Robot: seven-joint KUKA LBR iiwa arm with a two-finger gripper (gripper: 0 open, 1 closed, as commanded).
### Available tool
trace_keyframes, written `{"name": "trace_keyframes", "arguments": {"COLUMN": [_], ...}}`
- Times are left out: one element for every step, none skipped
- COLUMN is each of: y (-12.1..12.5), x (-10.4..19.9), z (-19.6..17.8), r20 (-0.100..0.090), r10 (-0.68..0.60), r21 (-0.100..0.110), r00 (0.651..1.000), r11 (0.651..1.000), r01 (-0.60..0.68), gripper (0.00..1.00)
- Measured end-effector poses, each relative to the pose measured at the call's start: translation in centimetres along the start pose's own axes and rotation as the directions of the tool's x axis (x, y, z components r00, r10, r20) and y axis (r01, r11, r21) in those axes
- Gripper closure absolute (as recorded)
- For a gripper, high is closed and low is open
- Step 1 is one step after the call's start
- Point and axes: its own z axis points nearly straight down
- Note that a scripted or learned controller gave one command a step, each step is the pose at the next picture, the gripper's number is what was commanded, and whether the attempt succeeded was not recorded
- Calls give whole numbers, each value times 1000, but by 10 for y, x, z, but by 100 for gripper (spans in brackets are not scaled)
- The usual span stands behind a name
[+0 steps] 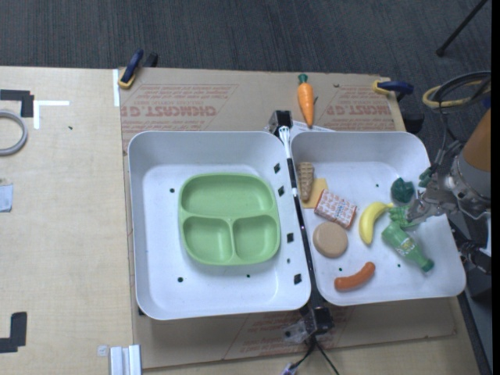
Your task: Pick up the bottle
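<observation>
Two white bins sit side by side on the bench. The left bin (148, 233) holds a green divided plate (230, 219), lying flat near its middle. On the cardboard behind the seam between the bins lies a toy carrot (305, 98), outside both.

The right bin (351, 148) is the busy one. Going across it: a waffle-patterned wafer (305, 180) against the left wall, a pink-and-white packet (336, 208), a round tan bun (330, 240), an orange sausage (355, 276) near the front, a banana (372, 219), and then the bottle (406, 244). The bottle is green, small and slim, lying on its side in the right half of the bin, slanting from upper left to lower right with a pale label around its middle; which end is the cap cannot be told. A dark green item (402, 189) sits just behind it.

The gripper (422, 209) is low at the bin's right side, its tip right at the bottle's upper end. Whether its fingers are spread or pressed together cannot be told, and the bottle is not seen between them. The step in hand looks like the final approach or the grasp itself. The next move probably calls for the fingers to straddle the bottle's narrow body across its slant, clear of the banana, before closing and lifting.
</observation>
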Motion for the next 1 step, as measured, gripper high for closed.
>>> {"name": "trace_keyframes", "arguments": {"y": [-58], "x": [15], "z": [-57], "r20": [1], "r10": [92], "r21": [0], "r00": [996], "r11": [996], "r01": [-92], "gripper": [100]}}
